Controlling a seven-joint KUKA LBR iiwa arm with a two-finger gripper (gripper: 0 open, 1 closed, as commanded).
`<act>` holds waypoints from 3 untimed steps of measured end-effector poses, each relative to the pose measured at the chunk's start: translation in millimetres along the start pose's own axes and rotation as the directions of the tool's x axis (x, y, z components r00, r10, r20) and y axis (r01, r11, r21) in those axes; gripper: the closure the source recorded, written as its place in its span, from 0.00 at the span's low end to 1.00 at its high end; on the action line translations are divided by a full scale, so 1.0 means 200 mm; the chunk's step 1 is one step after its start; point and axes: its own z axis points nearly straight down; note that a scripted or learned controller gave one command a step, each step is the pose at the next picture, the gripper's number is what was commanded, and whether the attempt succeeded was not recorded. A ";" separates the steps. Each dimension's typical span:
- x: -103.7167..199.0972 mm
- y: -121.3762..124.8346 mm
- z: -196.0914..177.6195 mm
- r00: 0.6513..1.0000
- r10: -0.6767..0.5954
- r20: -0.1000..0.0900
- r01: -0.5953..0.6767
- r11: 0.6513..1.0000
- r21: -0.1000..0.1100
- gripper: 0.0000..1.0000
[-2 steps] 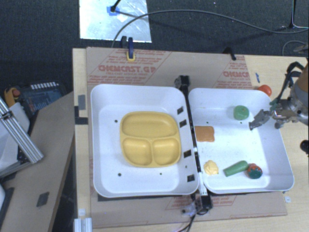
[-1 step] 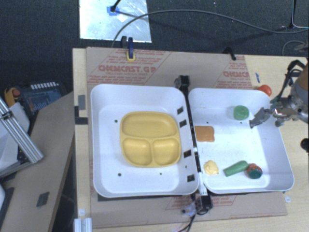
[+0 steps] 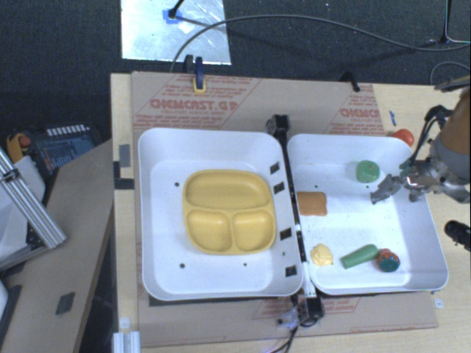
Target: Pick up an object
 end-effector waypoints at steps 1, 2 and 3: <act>-0.03 -0.02 0.22 1.000 0.001 0.000 -0.001 1.000 0.001 0.00; -0.03 -0.02 0.45 1.000 0.001 0.000 -0.001 1.000 0.000 0.00; -0.03 -0.01 0.38 1.000 0.001 0.002 -0.001 1.000 -0.005 1.00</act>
